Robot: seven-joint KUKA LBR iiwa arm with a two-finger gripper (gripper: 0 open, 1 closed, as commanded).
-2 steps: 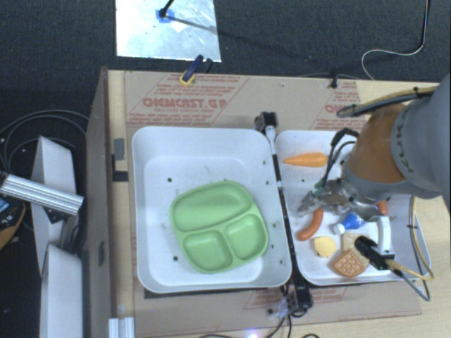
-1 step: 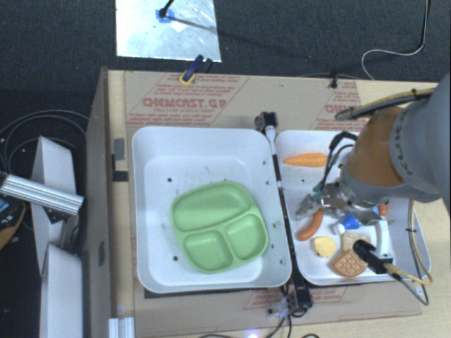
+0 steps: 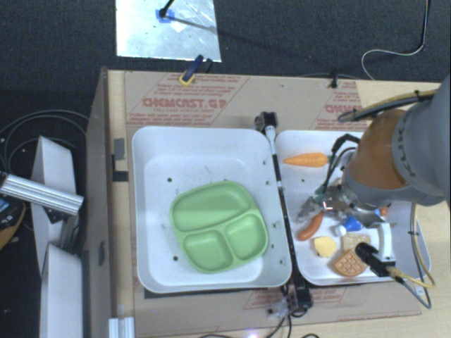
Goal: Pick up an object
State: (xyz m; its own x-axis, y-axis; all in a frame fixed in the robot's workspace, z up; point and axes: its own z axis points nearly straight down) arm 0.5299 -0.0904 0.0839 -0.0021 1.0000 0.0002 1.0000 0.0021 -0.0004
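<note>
— Where was your gripper (image 3: pixel 315 206)?
— In the right bin (image 3: pixel 292 150), metal fingers spread open above a smooth red sausage (image 3: pixel 309 227); nothing between them.
— And the left bin (image 3: pixel 151 160)?
— It held a glossy green three-compartment plate (image 3: pixel 219 225). The cardboard (image 3: pixel 232 97) read "CHEMCAST GP".

A dark speckled carpet (image 3: pixel 296 13) covers the floor around a bench (image 3: pixel 232 101) topped with brown board printed in red lettering. On the carpet beyond the bench lies a shiny metal sheet (image 3: pixel 168 20) with a small blue piece on it, and a thin white cable (image 3: pixel 416 44) loops across the carpet at upper right. Left of the bench stand white boxes (image 3: pixel 53 189) and a ribbed aluminium bar (image 3: pixel 41 192), with black cables (image 3: pixel 28 129) curling nearby.
</note>
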